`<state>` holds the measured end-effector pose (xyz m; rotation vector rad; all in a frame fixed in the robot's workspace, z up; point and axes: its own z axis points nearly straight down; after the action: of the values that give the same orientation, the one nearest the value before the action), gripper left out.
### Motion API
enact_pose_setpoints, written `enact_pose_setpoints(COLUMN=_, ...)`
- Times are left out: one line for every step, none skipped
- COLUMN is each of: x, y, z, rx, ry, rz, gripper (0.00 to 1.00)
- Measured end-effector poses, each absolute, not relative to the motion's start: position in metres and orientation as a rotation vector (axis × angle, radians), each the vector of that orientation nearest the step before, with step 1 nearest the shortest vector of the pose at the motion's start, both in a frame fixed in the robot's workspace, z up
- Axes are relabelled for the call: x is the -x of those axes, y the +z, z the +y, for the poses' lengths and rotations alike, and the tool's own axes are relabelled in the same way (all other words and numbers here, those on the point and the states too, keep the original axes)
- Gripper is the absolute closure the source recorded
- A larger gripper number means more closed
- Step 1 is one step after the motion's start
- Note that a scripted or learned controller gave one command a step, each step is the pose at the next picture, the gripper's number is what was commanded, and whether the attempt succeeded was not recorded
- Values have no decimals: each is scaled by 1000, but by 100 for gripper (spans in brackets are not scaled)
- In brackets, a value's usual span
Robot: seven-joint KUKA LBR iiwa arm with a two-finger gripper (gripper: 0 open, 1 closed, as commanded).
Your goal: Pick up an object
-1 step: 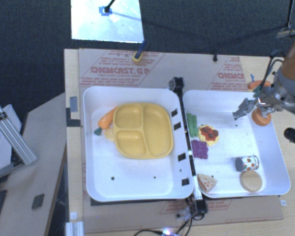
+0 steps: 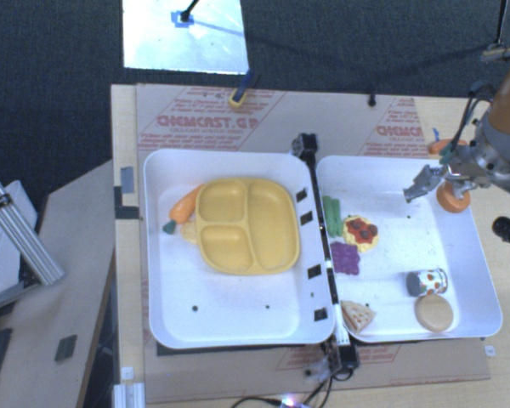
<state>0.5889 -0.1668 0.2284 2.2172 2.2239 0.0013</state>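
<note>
Camera view, my claw (image 2: 418, 187): over the far part of the right bin (image 2: 467, 253), near its right rim; I cannot tell its state.
Camera view, right bin contents: green stick (image 2: 331, 215), pizza slice (image 2: 360, 231) and purple grapes (image 2: 345, 258) along the left wall; small can (image 2: 427, 281), round bun (image 2: 433, 313) and sandwich wedge (image 2: 357, 315) at the near end; none of them touches my claw.
Camera view, left bin (image 2: 178, 313): yellow divided tray (image 2: 242, 225), with a carrot (image 2: 184, 206) at its left edge.
Camera view, counter (image 2: 76, 228): carries both bins side by side.
</note>
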Motion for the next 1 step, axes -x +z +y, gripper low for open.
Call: enact_pose_setpoints(x=-589, y=166, z=-169, rx=-2222, ry=-3, rz=2225, gripper=0)
